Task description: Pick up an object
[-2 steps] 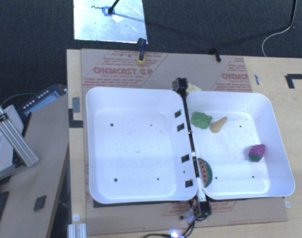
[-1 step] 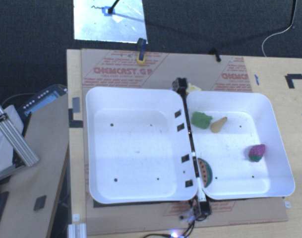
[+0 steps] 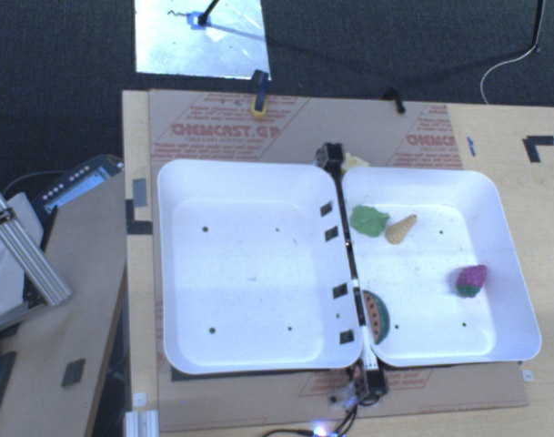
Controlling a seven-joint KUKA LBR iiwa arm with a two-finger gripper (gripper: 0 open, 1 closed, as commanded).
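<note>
Nothing is lifted yet, so the whole pick is left to do. All four toys lie in the right bin [image 3: 508,244]. A green leaf [image 3: 368,220] and a tan cone [image 3: 400,228] sit just beside each other near the far left corner. A watermelon slice [image 3: 376,316] rests against the near part of the left wall. A purple bunch of grapes [image 3: 471,279] lies well apart toward the right. The left bin [image 3: 176,244] holds no toys. The gripper's state cannot be judged here.
</note>
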